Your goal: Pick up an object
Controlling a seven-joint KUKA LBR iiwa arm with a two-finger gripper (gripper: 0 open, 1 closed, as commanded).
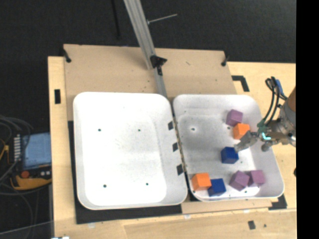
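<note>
We see the hand (247, 142) hovering beside an orange cube (241, 130); grip state unclear, blue cube (229, 155) nearby.

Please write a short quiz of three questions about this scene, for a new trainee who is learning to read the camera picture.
1. True or false: all the blocks lie in the right bin.
2. Which block lies nearest the gripper?
A. the orange block by the right rim
B. the orange block at the front
C. the blue block at the front
3. Fill in: the bin holds ___ purple blocks, one at the back and a pair at the front.

Key: 1 true; 2 A; 3 three.
</note>
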